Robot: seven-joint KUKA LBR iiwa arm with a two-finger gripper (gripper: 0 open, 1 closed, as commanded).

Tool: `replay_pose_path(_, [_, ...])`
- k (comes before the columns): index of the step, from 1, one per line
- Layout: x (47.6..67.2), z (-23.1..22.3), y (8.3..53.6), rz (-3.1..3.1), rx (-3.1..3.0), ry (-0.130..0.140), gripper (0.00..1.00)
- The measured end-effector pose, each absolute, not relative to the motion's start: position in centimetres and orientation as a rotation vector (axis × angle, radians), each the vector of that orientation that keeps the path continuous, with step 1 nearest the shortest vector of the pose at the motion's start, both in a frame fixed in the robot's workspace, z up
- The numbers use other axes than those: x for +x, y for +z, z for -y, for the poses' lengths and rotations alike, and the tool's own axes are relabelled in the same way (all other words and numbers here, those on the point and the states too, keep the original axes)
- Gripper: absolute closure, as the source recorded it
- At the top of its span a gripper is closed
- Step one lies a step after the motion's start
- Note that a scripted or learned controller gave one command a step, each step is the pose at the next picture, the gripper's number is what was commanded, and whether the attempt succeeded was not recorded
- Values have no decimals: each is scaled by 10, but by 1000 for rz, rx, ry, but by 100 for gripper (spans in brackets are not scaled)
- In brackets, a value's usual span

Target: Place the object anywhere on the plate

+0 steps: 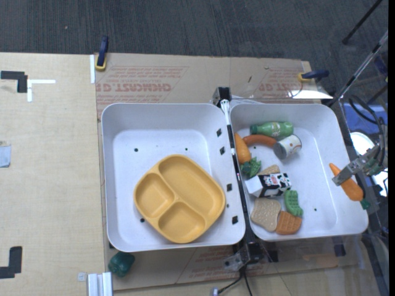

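A yellow plate [179, 197] with three compartments lies in the left bin [123, 128], and nothing is on it. At the right rim of the right bin [327, 128], my gripper [358, 170] is shut on an orange toy carrot [349, 184]. The carrot hangs slanted, with its tip pointing up-left over the bin's right side. The plate is far to the gripper's left, across the divider between the bins.
The right bin holds several toy foods: a green bottle [271, 128], a curved orange piece [260, 140], a small can [289, 145], a milk carton [272, 184], a bread slice [265, 213] and green leafy pieces [251, 167]. A green toy pepper [121, 263] lies outside the left bin's front corner.
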State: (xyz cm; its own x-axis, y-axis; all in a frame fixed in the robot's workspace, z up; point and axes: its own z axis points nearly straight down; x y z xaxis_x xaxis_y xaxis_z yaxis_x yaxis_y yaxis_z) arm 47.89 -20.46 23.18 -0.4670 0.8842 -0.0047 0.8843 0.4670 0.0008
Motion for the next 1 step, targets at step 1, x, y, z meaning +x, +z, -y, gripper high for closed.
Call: replay_pose_path(1, [479,222,230,-2825,1365,-2,100])
